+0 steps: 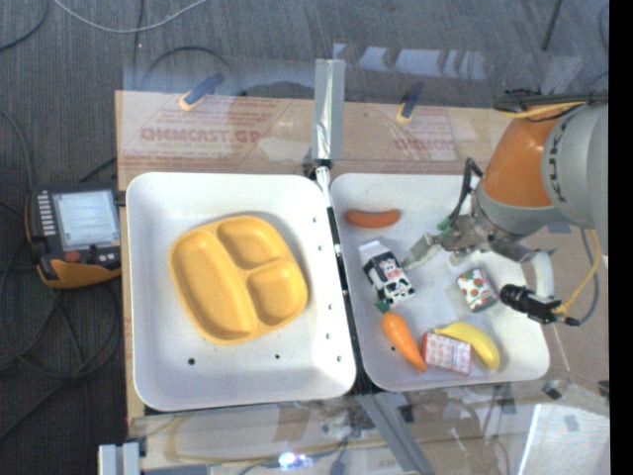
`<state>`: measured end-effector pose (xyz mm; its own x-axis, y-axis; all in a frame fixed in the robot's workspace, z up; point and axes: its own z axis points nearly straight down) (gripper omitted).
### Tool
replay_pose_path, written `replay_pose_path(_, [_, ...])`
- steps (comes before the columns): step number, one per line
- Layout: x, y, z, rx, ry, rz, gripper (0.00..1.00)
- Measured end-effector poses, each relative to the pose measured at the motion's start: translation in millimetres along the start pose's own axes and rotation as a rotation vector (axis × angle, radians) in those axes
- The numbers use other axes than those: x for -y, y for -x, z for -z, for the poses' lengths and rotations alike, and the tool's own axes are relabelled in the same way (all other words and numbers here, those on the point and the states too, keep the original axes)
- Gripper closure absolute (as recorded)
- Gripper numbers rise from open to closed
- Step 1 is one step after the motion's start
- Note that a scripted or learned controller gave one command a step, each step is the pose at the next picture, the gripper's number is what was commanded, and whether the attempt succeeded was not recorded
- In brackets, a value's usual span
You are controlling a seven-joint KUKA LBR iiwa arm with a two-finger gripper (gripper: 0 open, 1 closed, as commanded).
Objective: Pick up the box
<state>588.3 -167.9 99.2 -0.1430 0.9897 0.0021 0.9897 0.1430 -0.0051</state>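
White plastic right-hand bin [534, 359] holds the small red-and-white patterned box [447, 353] near its front, touching a yellow banana [475, 341] and orange carrot [403, 339]; the jaws [435, 245] hover well apart from it; crowding neighbours could spoil a grasp.

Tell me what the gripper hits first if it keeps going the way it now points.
Likely the black-and-white box. The gripper points leftward and slightly down in the right bin, and that box lies nearest along that line. Height above the bin floor is unclear, so it might pass over.
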Motion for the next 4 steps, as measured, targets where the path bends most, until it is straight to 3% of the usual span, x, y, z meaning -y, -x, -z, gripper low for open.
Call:
replay_pose_path(1, [-39, 52, 1, -0.010, -0.003, -0.294, 0.00])
replay_pose_path(2, [10, 30, -9, 0.003, 0.019, -0.335, 0.00])
replay_pose_path(3, [29, 31, -7, -0.001, 0.027, -0.360, 0.00])
replay_pose_path(4, [-54, 26, -10, 0.007, 0.015, -0.414, 0.00])
